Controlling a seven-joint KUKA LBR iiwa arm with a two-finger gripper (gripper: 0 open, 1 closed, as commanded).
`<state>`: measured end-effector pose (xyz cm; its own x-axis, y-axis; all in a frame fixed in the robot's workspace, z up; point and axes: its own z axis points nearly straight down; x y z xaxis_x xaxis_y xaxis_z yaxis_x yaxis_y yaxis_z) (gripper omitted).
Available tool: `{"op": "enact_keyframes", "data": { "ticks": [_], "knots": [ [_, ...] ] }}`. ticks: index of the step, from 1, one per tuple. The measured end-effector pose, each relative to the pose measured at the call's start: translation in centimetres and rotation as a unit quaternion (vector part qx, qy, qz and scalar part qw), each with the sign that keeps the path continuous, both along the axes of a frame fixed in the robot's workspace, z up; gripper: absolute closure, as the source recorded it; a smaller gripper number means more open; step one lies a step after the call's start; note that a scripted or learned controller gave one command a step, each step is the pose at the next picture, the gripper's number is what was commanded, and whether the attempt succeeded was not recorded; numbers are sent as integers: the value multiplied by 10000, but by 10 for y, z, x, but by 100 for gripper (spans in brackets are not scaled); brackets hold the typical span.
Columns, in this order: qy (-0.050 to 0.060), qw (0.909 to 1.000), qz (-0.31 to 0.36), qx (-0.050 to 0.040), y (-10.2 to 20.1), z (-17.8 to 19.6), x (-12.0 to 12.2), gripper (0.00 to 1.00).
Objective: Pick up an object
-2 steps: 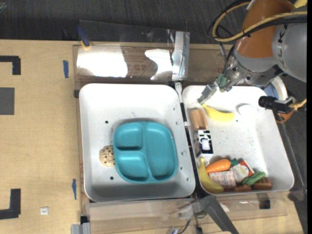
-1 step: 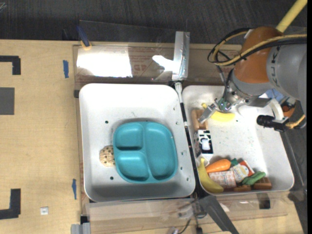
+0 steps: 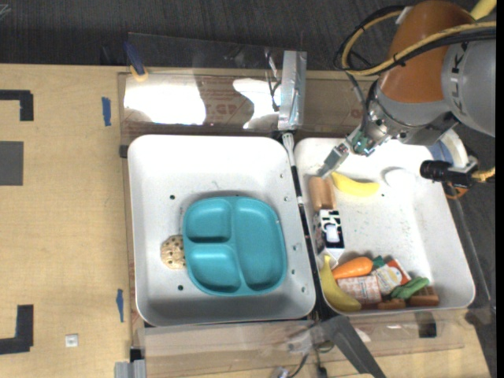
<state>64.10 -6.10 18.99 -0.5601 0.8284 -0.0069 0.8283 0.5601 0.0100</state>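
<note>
Right bin (image 3: 441, 235), upper left corner: a small yellow banana piece (image 3: 356, 185) lies on the white floor, just below and right of the gripper (image 3: 335, 161). Beside it to the left, against the bin's left wall, a brown cylinder (image 3: 318, 192) stands or lies lengthwise; below that, a black and white packet (image 3: 331, 228), also along the left wall.

Gripper sits over the upper left corner of the right bin, fingers pointing down and left. Nothing visible between the fingers. Whether they are spread or closed: cannot tell from this angle. The arm (image 3: 429, 61) comes in from the upper right of the frame, orange band above the wrist.

Lower end of the right bin holds a cluster: a whole banana (image 3: 333, 287) curved along the lower left corner, a carrot (image 3: 352, 267) touching it on the right, a red and white packet (image 3: 376, 283) under the carrot, something green (image 3: 410, 287) at the right end of the pile. Middle and right part of this bin's floor is bare.

Left bin (image 3: 150, 172): a teal divided plate (image 3: 234, 243), three compartments, sits near the centre. A round cookie (image 3: 172, 252) touches the plate's left edge.
</note>
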Motion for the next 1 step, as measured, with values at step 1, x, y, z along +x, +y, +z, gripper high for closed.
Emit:
{"op": "enact_keyframes", "data": {
  "ticks": [1],
  "knots": [
    [16,9966,829,-9,-38,-92,-5,0]
  ]
}}
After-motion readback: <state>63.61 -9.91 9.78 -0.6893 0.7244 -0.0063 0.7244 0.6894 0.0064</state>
